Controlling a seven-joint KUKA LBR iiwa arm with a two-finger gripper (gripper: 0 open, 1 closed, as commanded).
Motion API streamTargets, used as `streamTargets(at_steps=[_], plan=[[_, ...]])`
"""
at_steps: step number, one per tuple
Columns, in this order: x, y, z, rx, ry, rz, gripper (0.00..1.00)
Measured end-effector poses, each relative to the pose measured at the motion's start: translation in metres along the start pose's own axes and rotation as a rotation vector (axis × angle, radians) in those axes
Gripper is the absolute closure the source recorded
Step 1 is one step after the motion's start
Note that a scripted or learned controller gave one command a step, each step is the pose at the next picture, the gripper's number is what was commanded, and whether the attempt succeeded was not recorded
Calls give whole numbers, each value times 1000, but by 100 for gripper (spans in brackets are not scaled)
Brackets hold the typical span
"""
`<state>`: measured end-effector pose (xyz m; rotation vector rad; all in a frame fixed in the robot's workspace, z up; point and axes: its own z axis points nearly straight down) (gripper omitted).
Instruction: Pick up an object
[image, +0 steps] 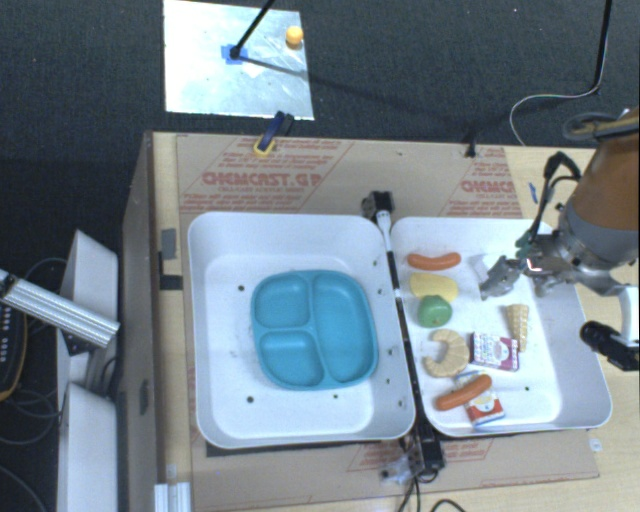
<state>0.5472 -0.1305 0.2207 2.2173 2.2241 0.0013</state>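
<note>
The right bin (585, 395) holds several toy foods. An orange sausage (434, 261) lies at its back left, with a yellow piece (435, 286) and a green ball (434, 311) just in front of it. Nearer the front lie a tan croissant (447, 352), a pink and white carton (494, 351), a waffle cone (517, 322), a second sausage (464, 391) and a small red and white box (485, 410). My gripper (497, 276) hangs over the middle of this bin, right of the yellow piece and behind the cone, tilted down to the left. Nothing shows in its grasp.
The left bin (215, 300) holds a blue divided plate (312, 328). A black clamp (380, 206) sits at the back where the two bins meet. The arm's grey wrist and orange band (605, 190) cover the right bin's far right corner.
</note>
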Motion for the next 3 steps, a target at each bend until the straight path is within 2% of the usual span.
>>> streamTargets(at_steps=[1,2,3], plan=[[18,-54,133,-8,-2,1,0],[20,-51,122,-12,2,-2,100],[104,22,35,-3,2,-2,100]])
